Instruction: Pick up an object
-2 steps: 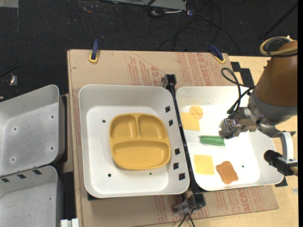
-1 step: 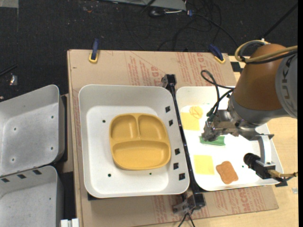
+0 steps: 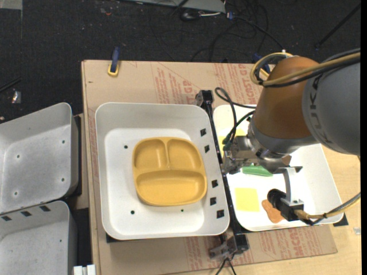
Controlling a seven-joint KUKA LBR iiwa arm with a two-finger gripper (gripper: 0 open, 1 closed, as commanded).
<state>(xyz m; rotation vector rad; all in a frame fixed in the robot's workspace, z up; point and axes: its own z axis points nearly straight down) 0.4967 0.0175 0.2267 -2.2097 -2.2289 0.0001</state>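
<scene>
- The gripper sat low at the left edge of the right bin, tucked under the bulk of the wrist. Whether its jaws were wide or narrow could not be told, and nothing was visibly held.
- Just beside it lay a green object, the nearest candidate for the pick.
- A yellow square lay nearer the front of that bin, with an orange piece beside it at the front edge.
- A yellow divided plate rested alone in the left bin, well apart from the gripper.
- Doing the pick well probably meant centring over the green object, clear of the bin wall, closing across its narrow width, and descending fully first. The flat square looked hard to pinch.
</scene>
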